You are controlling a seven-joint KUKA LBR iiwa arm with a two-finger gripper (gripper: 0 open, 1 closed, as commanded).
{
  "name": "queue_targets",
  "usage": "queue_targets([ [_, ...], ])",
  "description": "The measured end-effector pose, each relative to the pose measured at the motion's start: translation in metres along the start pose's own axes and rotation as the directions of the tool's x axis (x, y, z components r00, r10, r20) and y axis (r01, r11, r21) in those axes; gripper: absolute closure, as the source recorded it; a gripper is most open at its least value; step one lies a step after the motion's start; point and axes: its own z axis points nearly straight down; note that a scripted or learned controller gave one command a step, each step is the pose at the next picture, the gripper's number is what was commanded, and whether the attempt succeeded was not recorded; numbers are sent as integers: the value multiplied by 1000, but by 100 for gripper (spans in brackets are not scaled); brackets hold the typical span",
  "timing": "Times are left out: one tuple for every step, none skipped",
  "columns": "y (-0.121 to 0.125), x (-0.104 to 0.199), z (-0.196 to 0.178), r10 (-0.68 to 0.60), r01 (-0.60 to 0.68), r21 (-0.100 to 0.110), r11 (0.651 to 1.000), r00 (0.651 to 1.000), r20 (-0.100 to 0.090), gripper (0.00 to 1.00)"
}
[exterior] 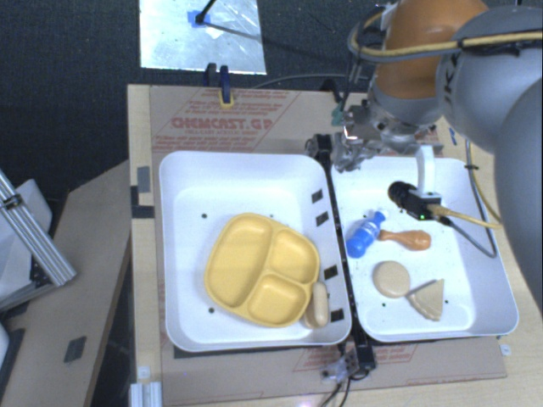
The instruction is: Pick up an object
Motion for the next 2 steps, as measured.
queue_targets([
  [10,41,14,1,-1,1,1000,1000,1,100],
  [10,38,13,4,-4,1,1000,1000,2,0],
])
